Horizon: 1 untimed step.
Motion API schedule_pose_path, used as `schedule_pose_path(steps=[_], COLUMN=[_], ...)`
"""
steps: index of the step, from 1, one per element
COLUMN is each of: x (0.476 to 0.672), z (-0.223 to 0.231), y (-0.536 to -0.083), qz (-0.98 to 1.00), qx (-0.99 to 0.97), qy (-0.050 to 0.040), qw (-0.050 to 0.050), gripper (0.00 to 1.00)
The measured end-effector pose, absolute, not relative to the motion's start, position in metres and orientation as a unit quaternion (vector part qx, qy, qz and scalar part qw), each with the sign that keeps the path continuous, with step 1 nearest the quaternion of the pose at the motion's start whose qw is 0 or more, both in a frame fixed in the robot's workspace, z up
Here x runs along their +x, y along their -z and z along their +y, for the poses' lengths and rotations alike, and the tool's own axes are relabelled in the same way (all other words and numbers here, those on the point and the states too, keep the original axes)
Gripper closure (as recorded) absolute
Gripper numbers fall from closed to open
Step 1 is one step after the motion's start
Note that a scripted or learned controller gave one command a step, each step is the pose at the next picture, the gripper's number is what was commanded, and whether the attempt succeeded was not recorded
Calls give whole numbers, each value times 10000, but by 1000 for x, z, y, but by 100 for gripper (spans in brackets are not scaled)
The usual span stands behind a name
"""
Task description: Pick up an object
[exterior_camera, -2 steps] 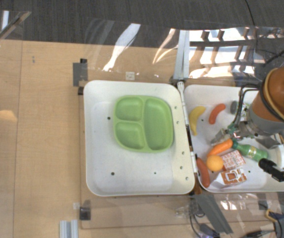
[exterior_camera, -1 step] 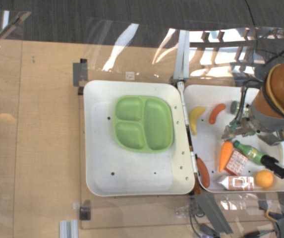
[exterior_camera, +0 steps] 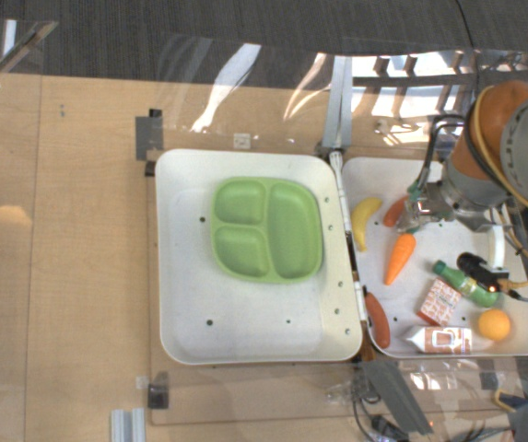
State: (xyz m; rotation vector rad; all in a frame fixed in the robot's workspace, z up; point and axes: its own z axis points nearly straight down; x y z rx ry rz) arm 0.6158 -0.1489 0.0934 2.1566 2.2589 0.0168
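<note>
- The gripper [exterior_camera: 417, 217] hangs low in the right bin [exterior_camera: 434, 256], right above the thick end of the carrot [exterior_camera: 399, 260].
- From this slant it is impossible to tell whether the gripper is open or closed, or whether it touches the carrot.
- Nothing can be seen held in the gripper.
- The carrot lies flat on the bin floor. Its thick end points up the view toward the gripper, and its tip points down and slightly toward the view's left.
- A red piece [exterior_camera: 393, 214] sits just above the carrot's thick end, close beside the gripper on the view's left.
- A banana [exterior_camera: 365, 221] lies near the carrot on the view's left, against the bin wall.
- A sausage [exterior_camera: 377, 320] lies below the carrot's tip, along the same wall.
- A box [exterior_camera: 440, 302] sits below the carrot and to the view's right, and a green bottle [exterior_camera: 460, 282] is just past it.
- A white tube [exterior_camera: 443, 340] lies well below the carrot, near the bin's lower rim.
- An orange [exterior_camera: 494, 325] rests farthest from the carrot, toward the lower right corner.
- The arm [exterior_camera: 522, 145] comes in from above the carrot and to the view's right.
- Well apart from the carrot on the view's left, the left bin [exterior_camera: 190, 320] holds a green divided plate [exterior_camera: 268, 230].
</note>
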Motion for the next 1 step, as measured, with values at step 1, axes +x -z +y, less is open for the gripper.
schedule_pose_path(steps=[1], x=[636], z=[-95], y=[-221], qz=[6880], qx=[7257], qy=[-24], qw=[30], gripper=[100])
